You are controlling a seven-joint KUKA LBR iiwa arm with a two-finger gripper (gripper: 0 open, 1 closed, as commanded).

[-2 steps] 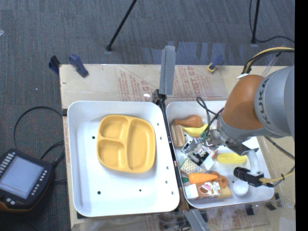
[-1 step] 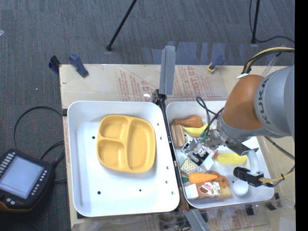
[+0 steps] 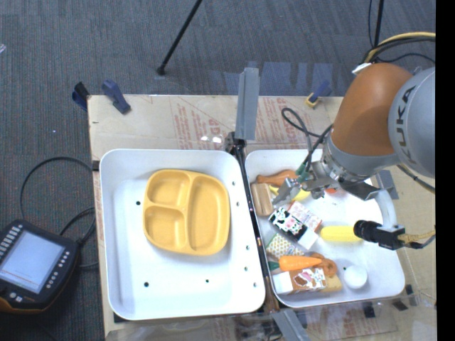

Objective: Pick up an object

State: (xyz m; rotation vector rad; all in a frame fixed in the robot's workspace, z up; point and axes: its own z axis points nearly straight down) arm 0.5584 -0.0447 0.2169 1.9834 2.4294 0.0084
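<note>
In the right bin (image 3: 395, 219) I see the gripper (image 3: 297, 188) above a cow-print carton (image 3: 286, 221); can't tell its opening. Smooth orange carrot (image 3: 302, 263) lies left-right. Yellow plastic divided tray (image 3: 188, 211) sits left.

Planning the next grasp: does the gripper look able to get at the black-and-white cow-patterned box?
Probably yes: the gripper hovers just above the black-and-white cow-patterned box, whose top lies uncovered in the right white bin.
</note>
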